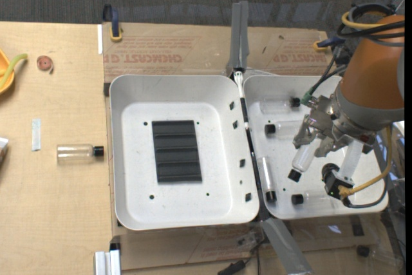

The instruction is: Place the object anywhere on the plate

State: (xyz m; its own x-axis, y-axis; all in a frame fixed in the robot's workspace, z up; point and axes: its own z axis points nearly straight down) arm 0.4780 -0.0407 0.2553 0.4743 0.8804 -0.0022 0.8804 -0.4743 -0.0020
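Over in the right bin [283,84], the hand [313,142] hangs low off the grey wrist, under the orange band of the arm [376,67]. Right at its tip is the clear bottle [303,160]. Its long axis runs on a slant from upper right to lower left, and its black cap [295,174] points down-left toward the near side of the bin. The bottle's upper end disappears into the dark metal of the hand, so I cannot tell whether the hand is spread, closed or actually pinching it. The black ribbed plate [176,151] lies flat in the middle of the left bin [129,203], well apart from the bottle, with its long side running away from the camera. Between the two stand the touching bin walls and a grey metal bar [239,35] rising at the seam. Around the hand there is clutter: a second clear vial [264,172] lies along the right bin's left wall, a third [285,102] sits near the far wall with its cap to the right, and loose black caps [270,129] dot the floor. A white cylinder [351,163] with yellow-and-black cabling beside the wrist is hard to make out. The arm covers the bin's right side. Out on the bare desk [58,216] to the left there is another capped bottle [77,151], lying sideways. Beyond it sit a reddish disc [44,62] and a yellow object [5,71] cut off by the edge.
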